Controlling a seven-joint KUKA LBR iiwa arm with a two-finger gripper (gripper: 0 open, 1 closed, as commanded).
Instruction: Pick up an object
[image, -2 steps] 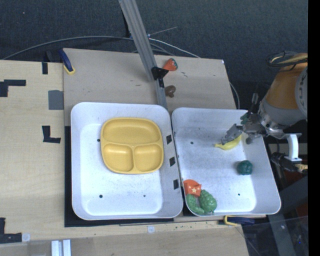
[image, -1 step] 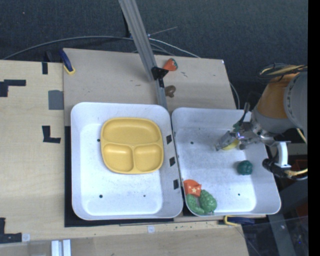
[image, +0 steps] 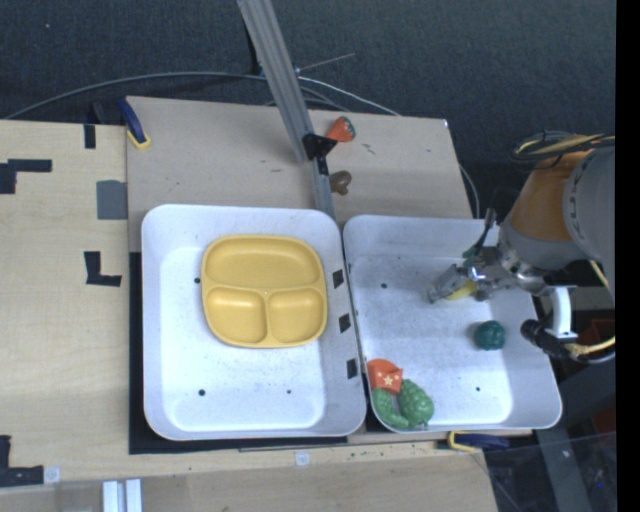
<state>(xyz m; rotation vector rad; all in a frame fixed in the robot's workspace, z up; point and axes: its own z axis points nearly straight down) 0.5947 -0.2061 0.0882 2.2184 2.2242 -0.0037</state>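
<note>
Gripper: I see it low in the right bin, centre-right of frame; a small yellow object sits at its tips, but I can't tell the jaw state.
Nearby: green ball just below-right.
Left bin: yellow divided tray.

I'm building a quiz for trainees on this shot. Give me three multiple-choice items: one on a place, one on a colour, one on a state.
1. Where does the plate lie?
A. left bin
B. right bin
C. bare bench

2. What colour is the ball?
A. red
B. dark green
C. white

3. How does the plate sit?
A. stood on edge
B. flipped over
C. flat, hollows up

Key: 1 A, it lies in the left bin. 2 B, it shows dark green below the gripper. 3 C, its three hollows face the camera.
</note>
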